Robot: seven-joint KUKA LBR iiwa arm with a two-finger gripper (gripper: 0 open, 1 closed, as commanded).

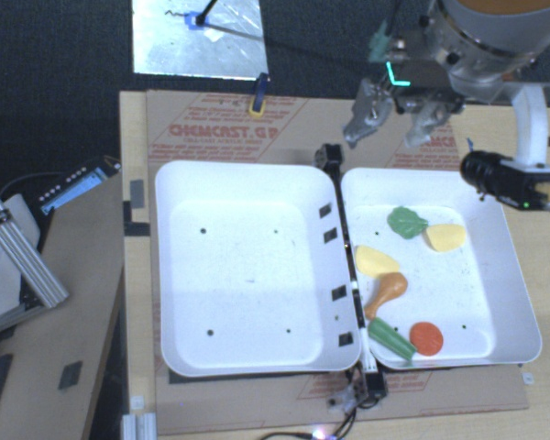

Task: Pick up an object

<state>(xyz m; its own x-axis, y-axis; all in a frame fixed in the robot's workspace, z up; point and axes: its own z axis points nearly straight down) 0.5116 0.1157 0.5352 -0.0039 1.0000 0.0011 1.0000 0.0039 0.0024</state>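
The hand hangs up high above the far edge of the right bin, with its two fingers spread apart and nothing between them. All the toys lie in the right bin: a green leafy piece, two yellow pieces, an orange drumstick shape, a red round one and a long green one. The picking job looks like it has hardly begun, because the hand must go down, close on one toy and lift it, while the left bin waits beside it on the worktop.

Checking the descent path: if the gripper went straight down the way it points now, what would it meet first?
Probably the bare cardboard behind the right bin: the open gripper hangs beyond the bin's far rim, not over the toys. Depth is hard to judge from this slant.
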